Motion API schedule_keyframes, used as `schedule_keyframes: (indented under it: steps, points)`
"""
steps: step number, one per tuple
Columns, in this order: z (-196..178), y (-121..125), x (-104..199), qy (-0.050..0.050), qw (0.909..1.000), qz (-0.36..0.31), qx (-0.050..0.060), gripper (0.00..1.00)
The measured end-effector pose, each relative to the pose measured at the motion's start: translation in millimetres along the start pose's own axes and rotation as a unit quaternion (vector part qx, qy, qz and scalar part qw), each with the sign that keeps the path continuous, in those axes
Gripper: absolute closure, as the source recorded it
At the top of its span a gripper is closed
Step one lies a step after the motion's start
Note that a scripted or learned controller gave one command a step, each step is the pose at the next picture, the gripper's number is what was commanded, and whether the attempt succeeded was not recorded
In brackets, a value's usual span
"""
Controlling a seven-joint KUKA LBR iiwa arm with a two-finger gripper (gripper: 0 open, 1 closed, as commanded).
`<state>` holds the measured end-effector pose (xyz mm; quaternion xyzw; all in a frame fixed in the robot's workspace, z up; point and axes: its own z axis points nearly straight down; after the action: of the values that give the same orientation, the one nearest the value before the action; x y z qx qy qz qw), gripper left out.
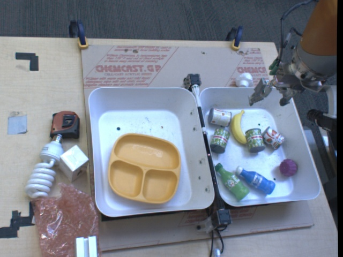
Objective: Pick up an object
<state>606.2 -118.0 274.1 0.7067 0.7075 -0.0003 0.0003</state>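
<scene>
The right bin (308, 149) holds several small items. A yellow banana (238, 126) lies among small cans: a silver one (220, 116) on its side, two green ones (220, 139) (255, 140) and a red-and-white one (273, 137). A purple ball (288, 167) rests near the right wall. A green bottle (231, 181) and a blue bottle (256, 180) lie at the front. My gripper (272, 96) hangs over the bin's far edge, open, with nothing between its fingers.
The left bin (102, 143) holds a yellow divided plate (144, 167). On the bench to the left lie a tape measure (65, 125), a spiral light bulb (45, 167), a white cube (74, 159) and pink bubble wrap (64, 218).
</scene>
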Motion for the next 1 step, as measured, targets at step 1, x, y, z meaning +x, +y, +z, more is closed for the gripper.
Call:
schedule_keyframes:
  steps: [1]
  points:
    - [142.9, 2.1, -42.8, 0.000, 1.0000, 0.001, 0.000, 0.00]
